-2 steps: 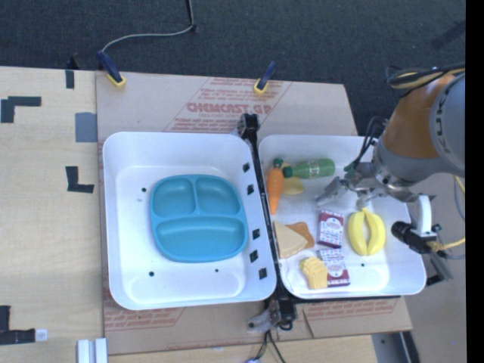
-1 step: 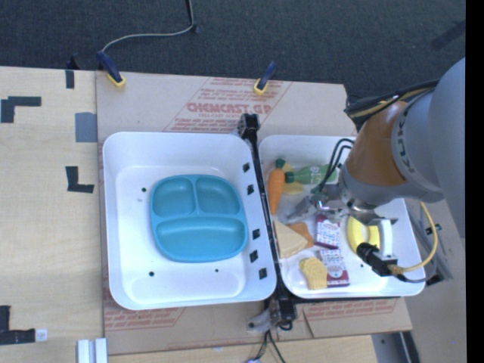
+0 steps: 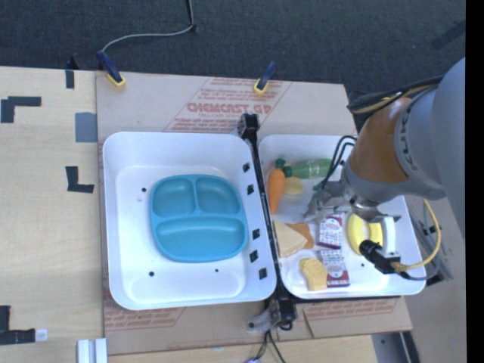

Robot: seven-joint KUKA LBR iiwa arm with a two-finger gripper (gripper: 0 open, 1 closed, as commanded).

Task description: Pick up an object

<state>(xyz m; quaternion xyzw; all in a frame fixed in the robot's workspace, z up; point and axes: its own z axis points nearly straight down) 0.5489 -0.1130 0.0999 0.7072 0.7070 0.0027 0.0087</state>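
Observation:
My gripper (image 3: 324, 203) hangs low over the middle of the right bin (image 3: 393, 284), below the arm's orange band (image 3: 382, 153). It sits just above a red-and-white packet (image 3: 330, 233) and to the right of a pale yellow piece (image 3: 292, 187). An orange carrot (image 3: 276, 189) lies along the bin's left wall. A green bottle (image 3: 308, 168) lies at the back, partly behind the wrist. An orange-tan wedge (image 3: 296, 237), a yellow block (image 3: 313, 274) and a second packet (image 3: 336, 268) lie toward the front. A yellow banana-like object (image 3: 356, 233) lies to the gripper's right.
The left bin (image 3: 121, 203) holds a blue divided plate (image 3: 200, 218). A black divider with clips (image 3: 257, 203) runs between the bins. Cardboard (image 3: 219, 104) lies under both, held by yellow clamps at the back. A yellow cable (image 3: 427, 255) loops near the right bin's front corner.

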